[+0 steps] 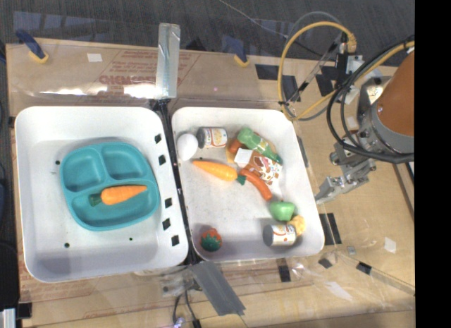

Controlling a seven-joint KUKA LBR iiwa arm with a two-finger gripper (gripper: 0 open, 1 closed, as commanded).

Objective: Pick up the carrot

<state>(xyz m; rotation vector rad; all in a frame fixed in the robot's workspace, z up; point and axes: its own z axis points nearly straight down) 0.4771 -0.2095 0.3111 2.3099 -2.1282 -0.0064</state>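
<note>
Two carrots are in view. One orange carrot (pixel 123 194) lies across the front compartment of a teal divided plate (pixel 81 168) in the left bin (pixel 28 199). A second, paler orange carrot (pixel 216 171) lies on the floor of the right bin (pixel 309 199), pointing left, among other toy foods. My gripper (pixel 340 183) hangs outside the right bin, just past its right wall, well away from both carrots. Nothing shows in it.
The right bin also holds a white egg (pixel 187 144), a small can (pixel 211 137), a green vegetable (pixel 248 137), a snack packet (pixel 266 168), a green pepper (pixel 282 210), another can (pixel 280 234) and a red fruit (pixel 211 239). Yellow and black cables (pixel 310 58) loop at the back right.
</note>
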